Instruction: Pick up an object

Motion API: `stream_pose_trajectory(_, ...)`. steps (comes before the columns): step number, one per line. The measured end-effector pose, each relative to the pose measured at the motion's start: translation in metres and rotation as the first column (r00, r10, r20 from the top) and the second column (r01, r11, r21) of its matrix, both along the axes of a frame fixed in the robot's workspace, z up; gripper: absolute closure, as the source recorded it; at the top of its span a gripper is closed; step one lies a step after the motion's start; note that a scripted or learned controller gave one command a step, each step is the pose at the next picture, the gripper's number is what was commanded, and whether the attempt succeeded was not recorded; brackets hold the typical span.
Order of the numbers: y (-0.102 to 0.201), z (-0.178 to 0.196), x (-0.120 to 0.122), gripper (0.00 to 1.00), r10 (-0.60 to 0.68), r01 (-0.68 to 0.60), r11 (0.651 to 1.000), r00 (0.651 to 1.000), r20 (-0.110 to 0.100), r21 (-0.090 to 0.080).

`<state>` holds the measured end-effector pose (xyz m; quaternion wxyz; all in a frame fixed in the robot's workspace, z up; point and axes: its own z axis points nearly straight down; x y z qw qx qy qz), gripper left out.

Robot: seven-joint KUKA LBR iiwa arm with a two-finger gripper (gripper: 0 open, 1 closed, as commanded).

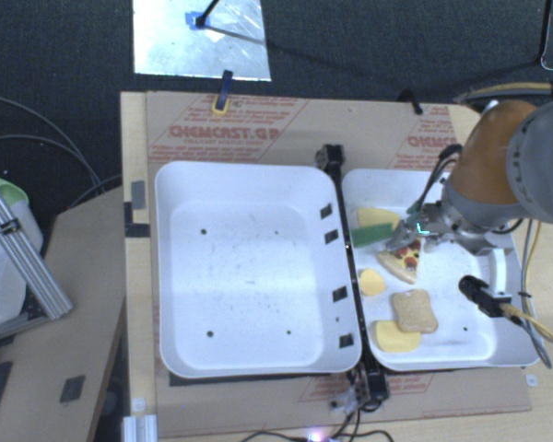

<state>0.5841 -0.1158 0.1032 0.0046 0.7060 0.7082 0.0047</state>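
**Claw down in the right bin**

My claw [411, 238] is low over the pizza slice [402, 261] in the right bin [479, 339]; can't tell if it's grabbing anything. Both bins sit on a cardboard-covered bench [258, 127] over dark carpet [55, 35]. A shiny metal sheet [166, 26] lies on the far floor.

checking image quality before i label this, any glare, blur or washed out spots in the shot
Camera view: the left bin is lit bright, its floor near washed out; the foil sheet on the dark floor shows patchy glare; the arm looks soft and slightly blurred, as does the gripper over the pizza slice; the food items in the right bin stay readable.
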Motion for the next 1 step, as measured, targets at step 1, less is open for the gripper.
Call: stream_pose_trajectory(1,0.0347,-0.0183,0.0706,0.0,0.006,-0.006,1.0,1.0,-0.005,0.0)
